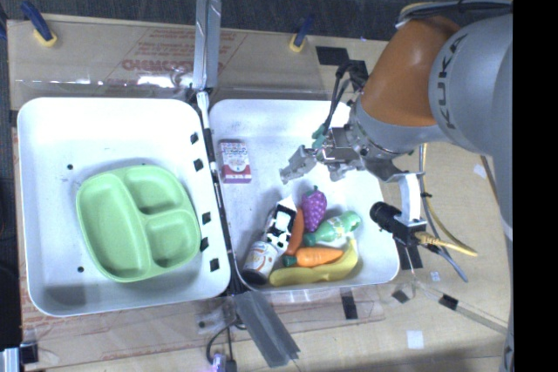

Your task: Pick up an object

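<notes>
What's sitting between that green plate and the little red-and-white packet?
The camera view shows only bare white bin floor and the divider where the two bins meet between the green plate and the packet.

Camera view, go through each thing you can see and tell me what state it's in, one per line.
Gripper: over the right bin, fingers open, nothing between them.
Green divided plate: flat in the left bin, right way up.
Small red-and-white carton: lying flat, apart from the pile.
Toy grapes: on top of the pile.
Toy carrot: lying on the toy banana.
Can: tipped against the bin's corner.
Black-and-white carton: leaning in the pile.
</notes>
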Controlling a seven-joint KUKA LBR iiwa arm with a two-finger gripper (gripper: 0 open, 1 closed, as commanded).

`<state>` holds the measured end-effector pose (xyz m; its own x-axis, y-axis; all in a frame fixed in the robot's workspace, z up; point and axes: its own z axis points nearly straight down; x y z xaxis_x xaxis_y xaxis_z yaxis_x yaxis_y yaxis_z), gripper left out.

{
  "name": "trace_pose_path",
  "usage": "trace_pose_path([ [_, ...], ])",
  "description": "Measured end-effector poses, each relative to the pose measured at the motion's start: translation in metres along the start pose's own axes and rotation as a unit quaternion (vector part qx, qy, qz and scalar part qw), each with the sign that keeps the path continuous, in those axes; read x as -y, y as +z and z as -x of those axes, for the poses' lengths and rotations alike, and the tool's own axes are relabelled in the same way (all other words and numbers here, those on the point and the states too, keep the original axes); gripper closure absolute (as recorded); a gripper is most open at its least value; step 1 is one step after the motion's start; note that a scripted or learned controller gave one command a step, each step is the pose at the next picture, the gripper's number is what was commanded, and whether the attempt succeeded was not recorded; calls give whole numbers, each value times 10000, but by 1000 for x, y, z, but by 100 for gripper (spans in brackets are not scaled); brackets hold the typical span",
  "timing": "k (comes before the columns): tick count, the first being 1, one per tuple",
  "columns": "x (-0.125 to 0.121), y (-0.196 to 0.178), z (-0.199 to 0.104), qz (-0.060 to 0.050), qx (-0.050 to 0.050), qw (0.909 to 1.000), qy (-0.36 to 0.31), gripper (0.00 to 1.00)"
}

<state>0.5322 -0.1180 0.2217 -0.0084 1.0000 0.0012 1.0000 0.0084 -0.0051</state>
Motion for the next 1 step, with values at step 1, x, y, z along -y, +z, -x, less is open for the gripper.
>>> trace_pose_path([
  [1,9,131,-3,8,3,9960,-899,0],
])
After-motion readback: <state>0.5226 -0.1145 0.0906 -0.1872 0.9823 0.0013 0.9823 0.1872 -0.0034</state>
